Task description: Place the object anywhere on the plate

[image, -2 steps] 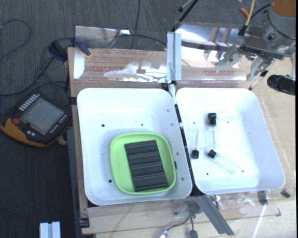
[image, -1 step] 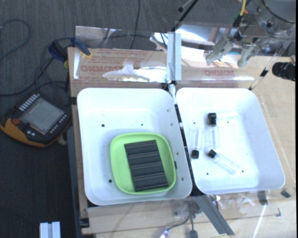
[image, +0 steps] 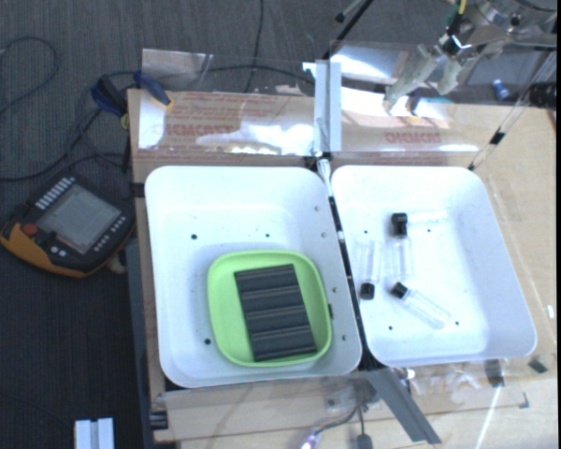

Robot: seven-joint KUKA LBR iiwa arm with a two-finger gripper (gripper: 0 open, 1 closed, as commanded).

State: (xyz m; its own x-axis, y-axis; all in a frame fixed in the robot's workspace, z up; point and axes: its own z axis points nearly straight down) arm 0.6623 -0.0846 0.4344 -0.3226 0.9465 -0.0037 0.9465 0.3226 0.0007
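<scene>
Up in the frame's upper right, the end effector [image: 413, 90] hovers beyond the bins; its opening cannot be told. Well below it, in the right white bin [image: 505, 251], lie clear plastic vials with black caps [image: 399, 246]. Leftward, the left white bin [image: 173, 251] holds a green square plate [image: 222, 288] carrying a dark ribbed block [image: 275, 311].

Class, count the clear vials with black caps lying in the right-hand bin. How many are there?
3. One vial lies toward the bin's back, one vial near the divider, and one vial lies slanted nearer the front. Being transparent, another could escape notice.
</scene>
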